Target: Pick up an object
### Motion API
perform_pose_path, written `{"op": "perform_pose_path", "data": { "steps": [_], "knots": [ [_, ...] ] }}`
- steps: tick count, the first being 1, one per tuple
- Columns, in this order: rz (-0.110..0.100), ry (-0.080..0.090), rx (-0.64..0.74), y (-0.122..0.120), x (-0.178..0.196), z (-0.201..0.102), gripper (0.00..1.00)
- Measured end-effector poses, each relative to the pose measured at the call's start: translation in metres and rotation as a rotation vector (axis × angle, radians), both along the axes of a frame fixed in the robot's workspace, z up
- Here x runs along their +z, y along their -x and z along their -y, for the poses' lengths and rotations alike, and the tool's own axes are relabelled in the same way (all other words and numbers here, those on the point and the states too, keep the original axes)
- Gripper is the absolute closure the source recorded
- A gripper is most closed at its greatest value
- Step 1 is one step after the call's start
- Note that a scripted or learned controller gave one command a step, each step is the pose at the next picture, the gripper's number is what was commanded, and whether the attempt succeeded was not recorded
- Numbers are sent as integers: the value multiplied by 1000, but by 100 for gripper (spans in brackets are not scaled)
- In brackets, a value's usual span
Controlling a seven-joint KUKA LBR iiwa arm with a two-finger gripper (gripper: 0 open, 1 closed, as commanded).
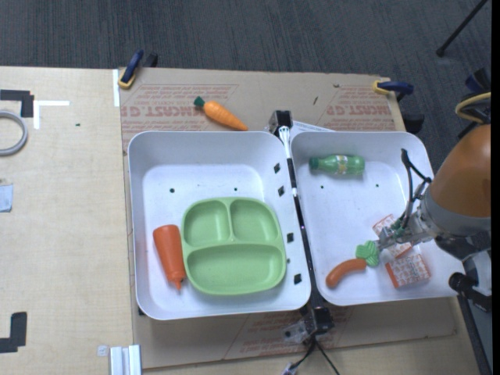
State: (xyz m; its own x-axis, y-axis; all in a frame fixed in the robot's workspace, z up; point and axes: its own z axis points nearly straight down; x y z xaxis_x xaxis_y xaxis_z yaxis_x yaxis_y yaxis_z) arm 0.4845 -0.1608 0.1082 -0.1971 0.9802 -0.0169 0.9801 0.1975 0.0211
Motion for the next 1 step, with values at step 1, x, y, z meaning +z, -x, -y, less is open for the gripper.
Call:
{"op": "perform_pose_path", "data": {
  "steps": [1],
  "knots": [
    [-22,-9,121,6,138,-51,100]
  ]
}}
